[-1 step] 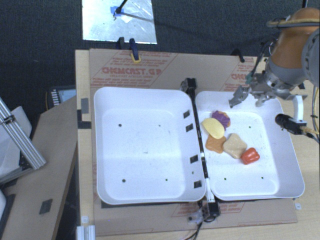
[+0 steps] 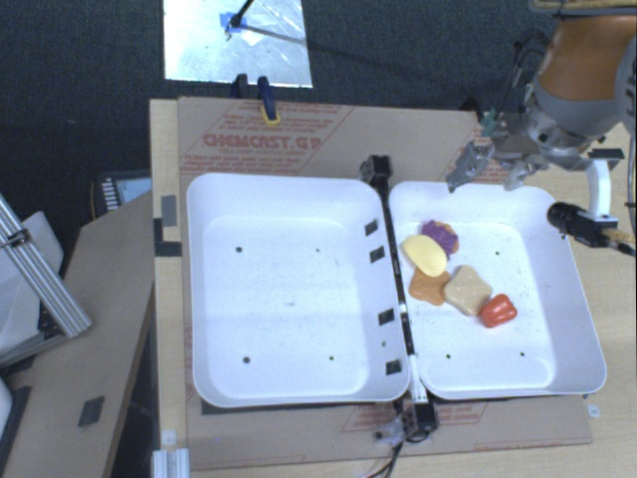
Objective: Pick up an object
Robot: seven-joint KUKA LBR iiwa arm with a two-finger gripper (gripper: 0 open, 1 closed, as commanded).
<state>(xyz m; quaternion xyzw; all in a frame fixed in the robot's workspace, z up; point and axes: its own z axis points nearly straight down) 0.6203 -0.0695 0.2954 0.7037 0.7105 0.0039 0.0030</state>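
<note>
Dark carpet surrounds a cardboard-covered surface (image 2: pixel 299 132) seen from the one fixed camera, which looks down at a slant. Two shallow white bins sit side by side on it. The left bin (image 2: pixel 214 267) takes up the nine o'clock half of the surface. The right bin (image 2: pixel 557 352) lies toward three o'clock and holds a small cluster of objects near its inner wall: a purple piece (image 2: pixel 439 235), a yellow piece (image 2: pixel 425 256) touching it, an orange-brown piece (image 2: pixel 428 289), a tan block (image 2: pixel 466 291) and a red piece (image 2: pixel 498 311).

At about two o'clock, the grey arm with its orange band reaches in, and the gripper (image 2: pixel 490 174) hangs above the far rim of the right bin, well apart from the cluster. Its fingers appear spread, with nothing between them.

Judging from this, no object is picked yet: every piece lies in the bin, and approach, closing and lift all remain.
</note>
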